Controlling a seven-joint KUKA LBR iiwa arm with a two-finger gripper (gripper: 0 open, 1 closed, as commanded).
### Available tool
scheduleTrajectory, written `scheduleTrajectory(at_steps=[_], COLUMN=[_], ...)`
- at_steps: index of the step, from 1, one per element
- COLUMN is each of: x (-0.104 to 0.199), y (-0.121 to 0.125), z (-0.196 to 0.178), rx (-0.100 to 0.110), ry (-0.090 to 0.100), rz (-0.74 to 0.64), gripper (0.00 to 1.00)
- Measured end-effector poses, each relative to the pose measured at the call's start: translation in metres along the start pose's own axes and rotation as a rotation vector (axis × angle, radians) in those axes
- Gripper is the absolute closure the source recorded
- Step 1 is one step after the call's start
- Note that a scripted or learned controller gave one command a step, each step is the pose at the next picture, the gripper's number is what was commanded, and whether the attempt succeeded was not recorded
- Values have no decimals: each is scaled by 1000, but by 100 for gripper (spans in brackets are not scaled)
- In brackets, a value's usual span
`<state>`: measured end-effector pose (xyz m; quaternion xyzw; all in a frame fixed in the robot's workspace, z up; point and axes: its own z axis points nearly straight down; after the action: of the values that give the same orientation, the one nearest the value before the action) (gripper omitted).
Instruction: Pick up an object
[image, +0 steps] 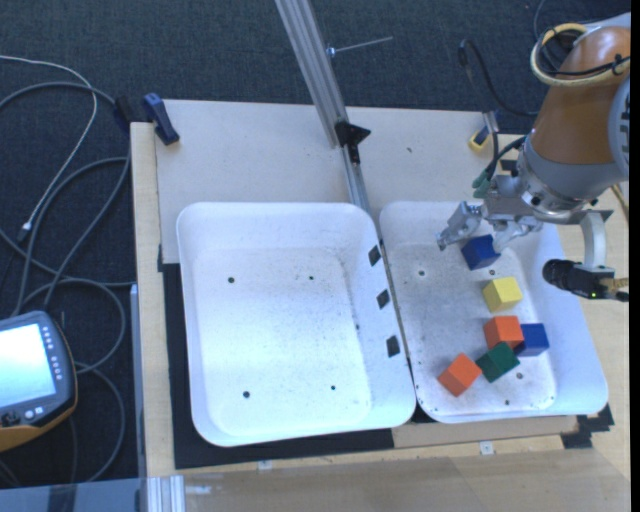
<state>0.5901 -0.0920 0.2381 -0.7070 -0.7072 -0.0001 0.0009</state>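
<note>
The end effector (483, 233) sits in the right bin (430, 300), its fingers clamped on a blue cube (479, 250), so the grasp step looks made; next comes a straight lift without slip. The cube is small, matte and tilted, just above the yellow cube (502, 292), with the other blocks further below.

One camera sits fixed high above the bench (250, 170), looking down at a slant and from some way off. It takes in both white bins (200, 240), with the arm (580, 110) entering at two o'clock.
</note>
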Motion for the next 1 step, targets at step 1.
scheduleTrajectory(at_steps=[1], x=[-90], y=[-31], z=[-9], rx=[0], ry=[-4], rz=[8], gripper=[0])
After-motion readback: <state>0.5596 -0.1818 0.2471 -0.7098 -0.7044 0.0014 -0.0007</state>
